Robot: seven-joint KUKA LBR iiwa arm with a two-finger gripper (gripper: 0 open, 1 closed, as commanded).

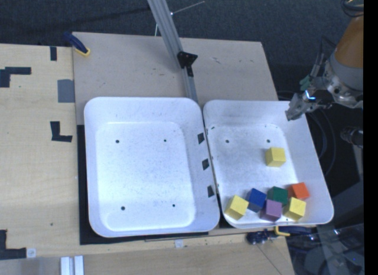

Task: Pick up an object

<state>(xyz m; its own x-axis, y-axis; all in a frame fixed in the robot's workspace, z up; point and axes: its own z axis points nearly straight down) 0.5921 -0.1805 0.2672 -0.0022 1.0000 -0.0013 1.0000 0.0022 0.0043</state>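
— Where does the target sit?
— A lone yellow cube [275, 156] lies mid right bin [236, 117], apart from the cluster; the gripper [294, 112] hovers at the rim, grip state unclear.
— Handling?
— Likely light, rigid; pinch opposite flat faces.

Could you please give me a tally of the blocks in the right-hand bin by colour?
Yellow blocks: 3 (the others at and)
Blue block: 1
Green block: 1
Purple block: 1
Orange block: 1
Total: 7
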